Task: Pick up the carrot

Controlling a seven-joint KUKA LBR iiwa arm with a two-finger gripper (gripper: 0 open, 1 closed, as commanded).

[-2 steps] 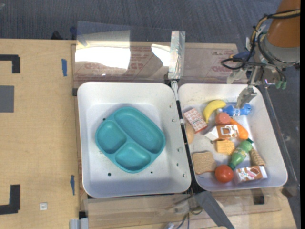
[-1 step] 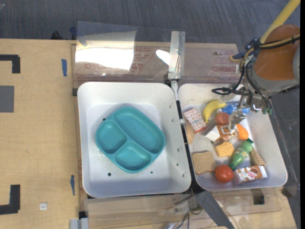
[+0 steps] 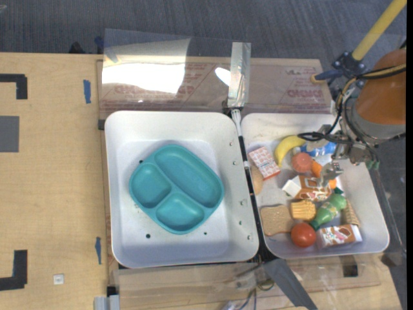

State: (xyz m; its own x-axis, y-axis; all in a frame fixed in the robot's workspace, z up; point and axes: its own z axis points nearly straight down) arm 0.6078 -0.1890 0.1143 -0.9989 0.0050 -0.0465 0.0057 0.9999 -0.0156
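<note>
I see my gripper (image 3: 333, 168) low over the right bin (image 3: 381, 221), in the right middle of the frame, with the arm (image 3: 381, 102) and its orange band coming in from the upper right. Whether it is spread or pressed together I cannot tell; the metal parts blur into the clutter beneath.

The carrot (image 3: 315, 168) lies just left of the gripper tip, a small orange piece tucked against a round reddish fruit (image 3: 301, 161). A banana (image 3: 287, 148) curves above and to the left of them, and a pink-and-white packet (image 3: 264, 161) sits further left near the bin's wall. Below are a slice of bread (image 3: 275, 219), a tomato (image 3: 303, 235) and a small carton (image 3: 339, 236).

The left bin (image 3: 122, 237) holds a teal divided plate (image 3: 175, 187).
</note>
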